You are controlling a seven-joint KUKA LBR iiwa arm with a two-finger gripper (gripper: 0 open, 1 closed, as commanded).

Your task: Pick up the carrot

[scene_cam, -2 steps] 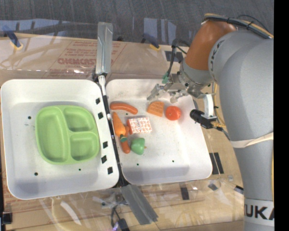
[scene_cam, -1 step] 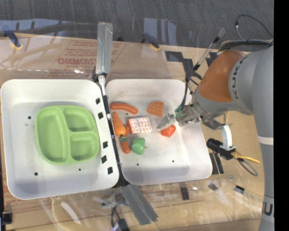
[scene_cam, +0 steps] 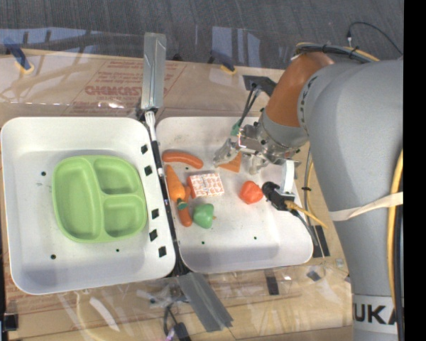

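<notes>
Orange is the colour to watch, and there is plenty of it to confuse things. The carrot (scene_cam: 175,183) lies just left of the pink-checked box (scene_cam: 206,185), stretched lengthwise against the left wall of the right bin (scene_cam: 291,244), green top pointing toward the camera. The gripper (scene_cam: 243,151) hovers up and to the right of the box, over an orange wedge (scene_cam: 231,164). From this angle I cannot tell whether it is spread or closed, and nothing is visibly held.

So the job, as I read it, is a move across the box, not a descent where it hangs now. The wedge beneath it is the wrong orange, and so is the round red-orange piece (scene_cam: 250,192) right of the box.

Doing it well likely means crossing over the box, then lining up across the carrot's narrow width, near its thick middle. Space is tight there: bin wall on the far side from the box, a sausage (scene_cam: 182,159) above and left of the box, a green pepper (scene_cam: 203,215) just below it. A straight, centred drop looks safest. Any drift toward the wall risks a snag or a glancing miss.
</notes>
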